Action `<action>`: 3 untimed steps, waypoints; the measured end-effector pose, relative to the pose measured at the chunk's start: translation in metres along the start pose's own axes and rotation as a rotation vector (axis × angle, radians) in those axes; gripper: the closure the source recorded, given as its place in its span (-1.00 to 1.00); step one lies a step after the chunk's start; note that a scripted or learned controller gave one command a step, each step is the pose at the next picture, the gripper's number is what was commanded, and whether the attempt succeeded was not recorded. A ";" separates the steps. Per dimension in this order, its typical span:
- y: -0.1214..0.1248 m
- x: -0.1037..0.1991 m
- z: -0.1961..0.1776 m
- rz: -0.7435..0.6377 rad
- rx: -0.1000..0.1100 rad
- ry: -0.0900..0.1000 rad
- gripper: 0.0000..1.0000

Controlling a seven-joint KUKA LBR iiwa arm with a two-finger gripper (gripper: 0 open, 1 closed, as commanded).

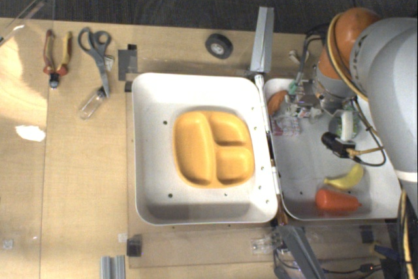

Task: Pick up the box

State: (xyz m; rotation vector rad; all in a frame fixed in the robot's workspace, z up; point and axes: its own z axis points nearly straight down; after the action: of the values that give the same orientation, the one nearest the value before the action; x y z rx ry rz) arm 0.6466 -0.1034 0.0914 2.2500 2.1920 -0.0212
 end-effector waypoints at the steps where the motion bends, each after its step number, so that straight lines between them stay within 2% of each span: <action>1: 0.000 -0.002 -0.012 -0.003 0.002 -0.003 1.00; 2: 0.001 0.000 -0.013 -0.005 -0.001 -0.002 -1.00; 3: -0.033 0.005 0.000 -0.019 -0.027 -0.005 -1.00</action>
State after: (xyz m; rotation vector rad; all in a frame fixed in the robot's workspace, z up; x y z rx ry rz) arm 0.6135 -0.0970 0.0914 2.2133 2.1975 0.0025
